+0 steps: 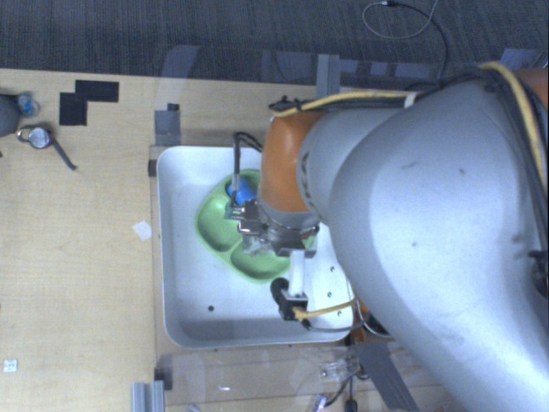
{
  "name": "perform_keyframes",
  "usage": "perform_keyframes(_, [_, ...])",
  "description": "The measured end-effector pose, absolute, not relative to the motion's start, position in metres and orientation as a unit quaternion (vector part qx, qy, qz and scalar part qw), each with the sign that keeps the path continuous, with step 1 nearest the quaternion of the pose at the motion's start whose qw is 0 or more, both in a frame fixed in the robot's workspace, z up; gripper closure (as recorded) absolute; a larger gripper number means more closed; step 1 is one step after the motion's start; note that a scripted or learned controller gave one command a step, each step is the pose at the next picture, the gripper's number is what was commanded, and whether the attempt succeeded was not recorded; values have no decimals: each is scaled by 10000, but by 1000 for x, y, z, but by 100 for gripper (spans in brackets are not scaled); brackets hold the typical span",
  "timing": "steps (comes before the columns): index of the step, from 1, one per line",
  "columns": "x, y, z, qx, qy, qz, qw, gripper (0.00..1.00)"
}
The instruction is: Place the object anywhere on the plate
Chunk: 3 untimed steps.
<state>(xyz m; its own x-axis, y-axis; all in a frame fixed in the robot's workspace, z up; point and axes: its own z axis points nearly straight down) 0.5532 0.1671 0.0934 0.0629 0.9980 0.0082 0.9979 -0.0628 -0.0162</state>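
A green sectioned plate (214,221) lies in the middle of the left white bin (184,264). A small blue object (241,193) sits at the plate's upper right part, just beside the arm's wrist. My gripper (262,245) reaches down over the plate's right side, its metal head right above the green surface. The arm's orange band (279,166) and grey body cover the plate's right edge. Whether the blue object is touching the gripper cannot be made out.
The large grey arm (429,230) hides the right part of this bin and the second bin. Cables hang near the bin's lower right corner (296,307). Left of the bin is a wooden bench (77,256) with black tape marks (86,99) and a small metal tool (39,137).
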Motion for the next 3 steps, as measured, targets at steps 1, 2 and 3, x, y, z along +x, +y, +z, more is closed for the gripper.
perform_keyframes(1, [486,171,166,-7748,-6321,15,6,100])
perform_keyframes(2, [489,116,117,-7540,-6569,23,11,100])
perform_keyframes(3, [489,117,125,-7535,-6575,33,16,100])
